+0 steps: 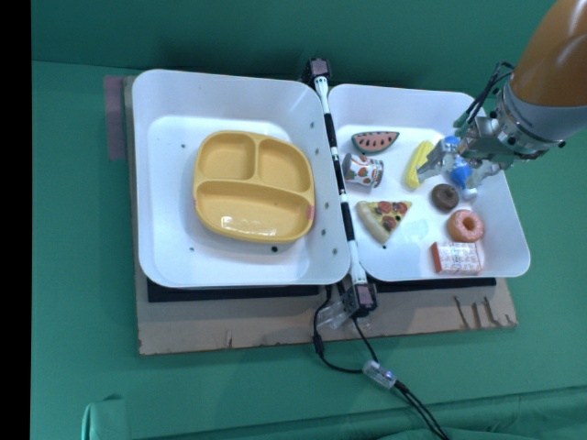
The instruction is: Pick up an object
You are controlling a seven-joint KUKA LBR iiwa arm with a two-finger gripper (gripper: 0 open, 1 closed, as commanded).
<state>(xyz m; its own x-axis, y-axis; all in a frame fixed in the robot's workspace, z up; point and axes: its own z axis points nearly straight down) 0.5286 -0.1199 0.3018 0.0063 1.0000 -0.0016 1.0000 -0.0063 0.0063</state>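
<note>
My gripper [451, 166] hangs over the upper right part of the right bin [507, 246], open, with nothing between its fingers. It is between a yellow corn cob [418, 163] on its left and a chocolate donut [445, 197] just below it. Further down lie a pink-iced donut [465, 225] and a red snack packet [456, 258]. A watermelon slice [374, 141], a small printed can [362, 170] and a pizza slice [382, 217] lie in the bin's left half.
The left bin [165, 246] holds a yellow divided plate [254, 186]. A black-and-white bar [332, 145] runs between the bins. A cable [385, 374] trails off the bench's front edge.
</note>
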